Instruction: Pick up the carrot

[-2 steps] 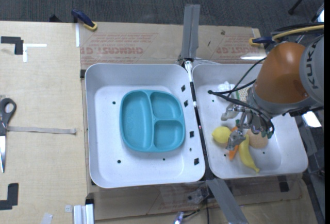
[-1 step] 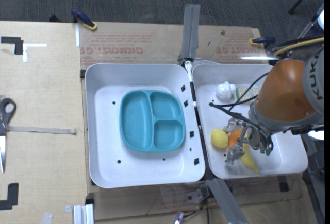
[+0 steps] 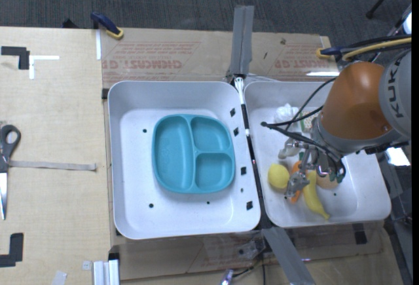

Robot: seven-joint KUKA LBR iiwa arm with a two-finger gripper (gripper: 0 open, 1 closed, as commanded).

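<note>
Carrot apparently directly under gripper, beside banana.

The arm reads "KU"; the cardboard bears inverted "CHEMICALS".

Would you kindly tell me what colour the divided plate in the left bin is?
The divided plate is teal blue, seen clearly in the camera view, lying in the left bin.

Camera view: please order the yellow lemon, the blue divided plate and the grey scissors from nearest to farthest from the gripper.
1. Yellow lemon, right bin, beside the gripper.
2. Blue divided plate, left bin.
3. Grey scissors, far left on the bench.
</note>
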